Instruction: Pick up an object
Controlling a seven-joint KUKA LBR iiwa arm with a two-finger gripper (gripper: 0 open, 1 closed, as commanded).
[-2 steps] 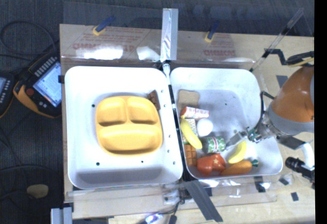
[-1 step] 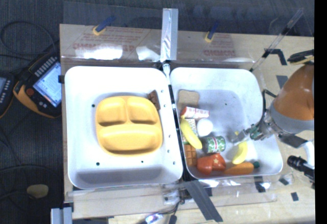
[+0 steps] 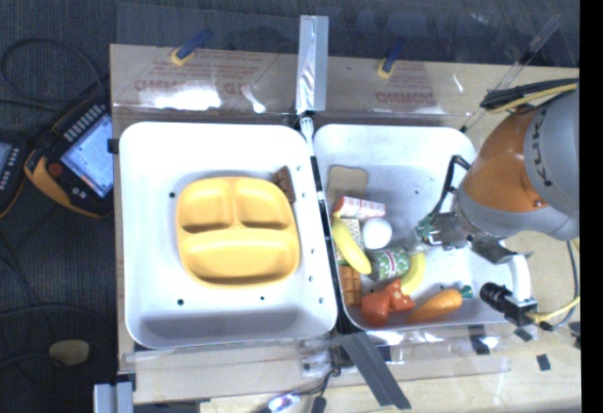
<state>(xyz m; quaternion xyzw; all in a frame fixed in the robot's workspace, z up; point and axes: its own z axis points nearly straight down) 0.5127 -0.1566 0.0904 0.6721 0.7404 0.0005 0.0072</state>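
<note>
- Dark carpet surrounds a wooden bench (image 3: 132, 57) that bears two white bins: the left bin (image 3: 141, 152) and the right bin (image 3: 415, 142).
- Over the right bin's near-right part hangs the gripper (image 3: 435, 230), at the end of the grey and orange arm (image 3: 513, 180); whether it is spread or pressed together I cannot tell.
- Just to the gripper's left lies the pile of toy food, the likely pick: one white egg (image 3: 377, 234), one green can (image 3: 388, 262), two bananas (a larger one (image 3: 350, 248) further left, a smaller one (image 3: 414, 273) just below the gripper), one carrot (image 3: 436, 305), one red pepper (image 3: 377, 305), one small printed carton (image 3: 359, 207) and what looks like one waffle piece (image 3: 350, 283).
- My judgement: all are light, stiff plastic; the egg is round and smooth, so it would likely slip out of a pinch.
- The smaller banana is nearest and narrow; taking it across its middle seems safest.
- The carrot would also suit, gripped across its thick end.
- Crowding is a risk, since neighbours touch one another.
- Well to the gripper's left, in the other bin, sits one yellow tray (image 3: 237, 229) with a small brown piece (image 3: 282, 181) at its corner.
</note>
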